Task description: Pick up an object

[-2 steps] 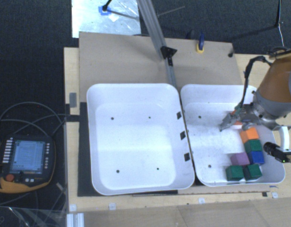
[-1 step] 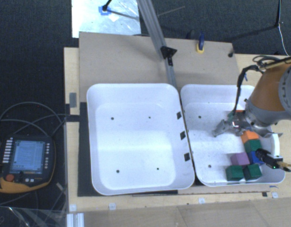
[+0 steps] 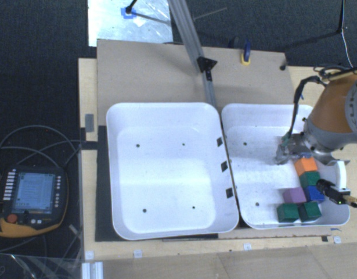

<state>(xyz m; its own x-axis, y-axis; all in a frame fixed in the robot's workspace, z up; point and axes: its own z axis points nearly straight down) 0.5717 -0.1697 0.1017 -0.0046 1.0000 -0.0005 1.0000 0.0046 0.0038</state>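
Two white bins sit side by side on the desk [image 3: 166,74]; the left bin [image 3: 166,167] and right bin [image 3: 253,156]. The arm [image 3: 338,112] lowers its claw [image 3: 287,151] beside blocks [image 3: 303,190] clustered in the right bin's near-right corner, orange block [image 3: 306,165] nearest.

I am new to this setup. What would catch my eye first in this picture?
First, the cluster of colored blocks in the right bin's near right corner: orange, green, blue, purple. Next, the arm with its orange band, reaching down just beside the orange block.
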